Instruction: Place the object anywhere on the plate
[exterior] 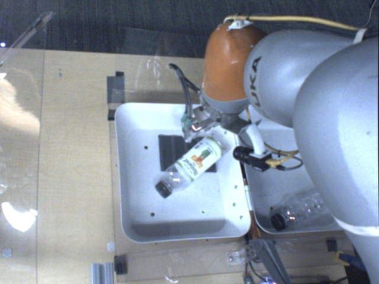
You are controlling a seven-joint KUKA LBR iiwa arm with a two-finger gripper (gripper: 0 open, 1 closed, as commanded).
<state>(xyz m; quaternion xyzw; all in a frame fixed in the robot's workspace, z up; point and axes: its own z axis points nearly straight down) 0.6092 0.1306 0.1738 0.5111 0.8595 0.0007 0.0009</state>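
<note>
A clear plastic bottle (192,164) with a white, green and orange label and a black cap lies slantwise in the left bin (133,158), cap toward the lower left. Its base end runs up under my gripper (204,129), which hangs over the bin's back right part. The wrist hides where the two meet. Beneath the bottle's middle sits the flat black plate (170,149), partly covered by the bottle. The bottle's cap end reaches past the plate's front edge over white bin floor.
The right bin (260,218) holds another clear bottle (296,210) with a dark cap near its front left corner. My arm's grey body covers most of the right bin. A black cable plug (249,155) juts out over the wall between the bins.
</note>
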